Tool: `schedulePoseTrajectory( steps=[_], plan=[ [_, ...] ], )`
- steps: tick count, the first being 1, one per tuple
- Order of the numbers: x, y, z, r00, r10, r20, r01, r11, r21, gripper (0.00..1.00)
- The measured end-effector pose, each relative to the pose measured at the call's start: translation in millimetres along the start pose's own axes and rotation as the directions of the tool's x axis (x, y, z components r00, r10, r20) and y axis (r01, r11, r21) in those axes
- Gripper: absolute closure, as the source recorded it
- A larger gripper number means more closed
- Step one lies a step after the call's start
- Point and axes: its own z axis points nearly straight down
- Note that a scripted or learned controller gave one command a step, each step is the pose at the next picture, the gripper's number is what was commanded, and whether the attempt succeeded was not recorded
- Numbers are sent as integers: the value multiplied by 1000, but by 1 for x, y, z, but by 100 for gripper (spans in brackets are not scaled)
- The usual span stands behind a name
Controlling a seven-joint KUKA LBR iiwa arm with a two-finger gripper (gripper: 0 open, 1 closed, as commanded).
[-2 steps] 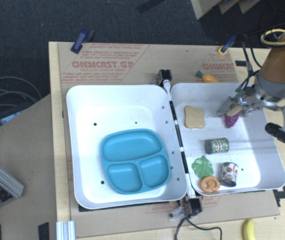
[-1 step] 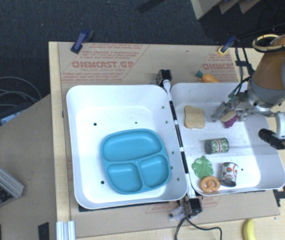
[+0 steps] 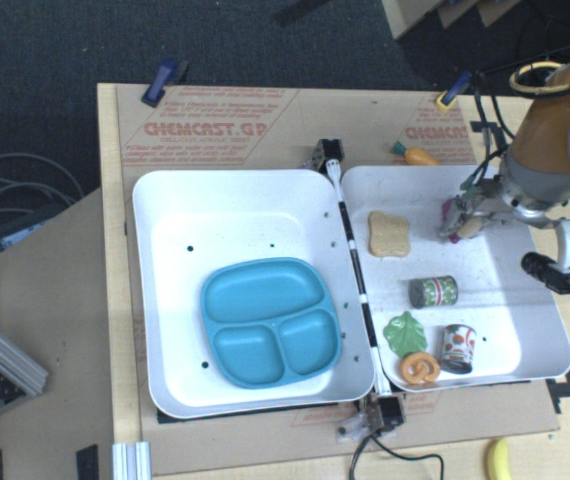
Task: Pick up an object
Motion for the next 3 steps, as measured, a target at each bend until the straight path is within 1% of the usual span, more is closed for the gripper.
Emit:
schedulePoseTrajectory(
  steps=[1, 2, 3],
  plan=[
    [61, -43, -4, 1000, 0, -3, 0, 1000, 6, 100],
    [158, -46, -94, 1000, -1, -2, 1, 1000, 2, 100],
    [176, -85, -122, 1000, 1, -2, -1, 1000, 7, 100]
  ],
)
